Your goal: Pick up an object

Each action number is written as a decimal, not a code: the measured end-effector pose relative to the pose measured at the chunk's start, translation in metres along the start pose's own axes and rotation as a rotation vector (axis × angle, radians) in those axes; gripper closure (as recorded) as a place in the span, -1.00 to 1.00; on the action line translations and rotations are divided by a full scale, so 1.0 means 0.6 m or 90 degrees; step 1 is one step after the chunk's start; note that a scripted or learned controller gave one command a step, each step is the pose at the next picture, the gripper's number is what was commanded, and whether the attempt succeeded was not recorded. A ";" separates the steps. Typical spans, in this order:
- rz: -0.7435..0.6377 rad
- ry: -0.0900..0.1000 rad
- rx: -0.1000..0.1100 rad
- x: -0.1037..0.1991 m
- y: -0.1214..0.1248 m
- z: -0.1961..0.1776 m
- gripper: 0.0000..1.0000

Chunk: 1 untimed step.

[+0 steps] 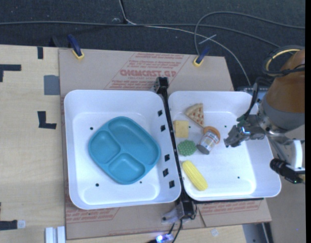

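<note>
Two white bins are seen side by side on the table. Farthest from the hand, a blue plate [124, 149] lies in the left bin [77, 186]. In the right bin [246, 184], a yellow cheese cube [181, 129], a pizza slice [195, 114], a green ball [186, 148] and a corn cob [194, 175] are found well left of the hand. A small jar [208, 139] lies just left of the hand [234, 137]. Nothing is seen held; whether the hand is wide or narrow cannot be told. The approach step is judged in progress; lowering over the jar would be required next.
</note>
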State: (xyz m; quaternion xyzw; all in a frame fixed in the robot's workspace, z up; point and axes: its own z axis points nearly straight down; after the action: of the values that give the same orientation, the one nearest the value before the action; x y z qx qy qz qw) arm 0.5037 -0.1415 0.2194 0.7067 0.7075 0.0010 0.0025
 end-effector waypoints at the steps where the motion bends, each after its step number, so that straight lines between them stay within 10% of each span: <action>1: -0.001 0.000 0.000 0.008 -0.009 -0.098 1.00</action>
State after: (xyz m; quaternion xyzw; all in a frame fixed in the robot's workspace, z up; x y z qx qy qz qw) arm 0.4980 -0.1367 0.2784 0.7064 0.7078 0.0013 0.0026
